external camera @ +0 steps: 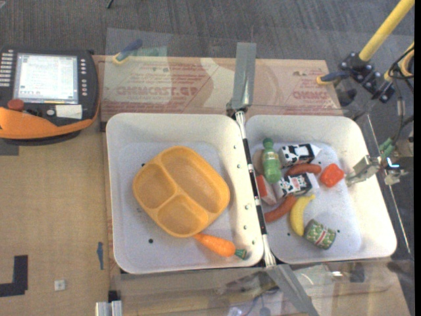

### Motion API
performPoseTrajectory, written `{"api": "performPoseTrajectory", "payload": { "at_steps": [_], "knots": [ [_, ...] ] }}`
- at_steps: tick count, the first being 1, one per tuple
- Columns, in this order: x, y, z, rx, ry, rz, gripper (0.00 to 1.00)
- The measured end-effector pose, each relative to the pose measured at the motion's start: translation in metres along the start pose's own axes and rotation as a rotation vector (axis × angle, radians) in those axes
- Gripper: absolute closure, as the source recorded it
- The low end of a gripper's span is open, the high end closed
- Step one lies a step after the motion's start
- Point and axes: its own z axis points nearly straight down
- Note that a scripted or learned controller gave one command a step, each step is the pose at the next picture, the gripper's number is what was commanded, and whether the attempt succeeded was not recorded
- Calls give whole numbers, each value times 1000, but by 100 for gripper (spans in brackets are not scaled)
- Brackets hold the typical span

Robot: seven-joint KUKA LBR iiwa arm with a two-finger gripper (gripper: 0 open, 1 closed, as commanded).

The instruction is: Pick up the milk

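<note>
Left of centre, I see a yellow divided plate [181,191] in the left bin [125,137]. Two cow-print milk cartons [297,154] lie among toy food in the right bin [348,133]. At far right, the end effector [364,169] hovers over that bin's right rim.

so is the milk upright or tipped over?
Tipped. The two cow-print milk cartons lie on their sides in the right bin, among the sausages.

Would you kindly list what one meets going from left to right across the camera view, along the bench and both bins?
Teach pendant → yellow divided plate → carrot → green bottle → banana → red block
</note>
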Motion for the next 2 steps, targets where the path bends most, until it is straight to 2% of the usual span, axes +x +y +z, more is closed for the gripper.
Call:
{"api": "performPoseTrajectory", "payload": {
  "at_steps": [1,2],
  "knots": [
    [-6,-3,-29,-2,0,64,0],
    [72,25,46,2,1,21,0]
  ]
}}
